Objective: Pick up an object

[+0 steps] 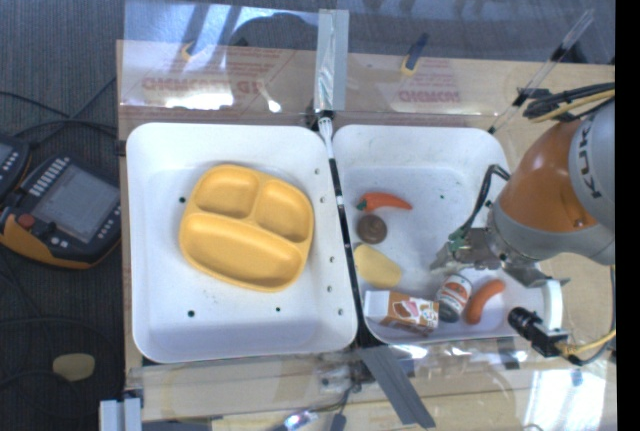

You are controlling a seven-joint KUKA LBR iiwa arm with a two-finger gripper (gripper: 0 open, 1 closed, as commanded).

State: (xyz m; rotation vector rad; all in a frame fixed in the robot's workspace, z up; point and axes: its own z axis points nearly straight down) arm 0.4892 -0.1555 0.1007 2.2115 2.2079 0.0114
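On the desk, the left bin (pixel 150 319) holds a yellow divided plate (pixel 246 226). Right of that plate, in the right bin (pixel 440 144), lie a toy carrot (pixel 385 202), a brown disc (pixel 372 229), a pale yellow wedge (pixel 377 266) and a small printed carton (pixel 410 311). Further right stand a small jar (pixel 455 296) and a sausage-shaped toy (pixel 487 299). The claw (pixel 470 254) hovers just above the jar; whether it is parted I cannot tell, and nothing visibly sits in it. I judge this the approach step; next it likely needs to descend squarely over the jar.

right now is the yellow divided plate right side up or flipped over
Right side up: the yellow divided plate lies in the left bin with its three hollow compartments facing up.
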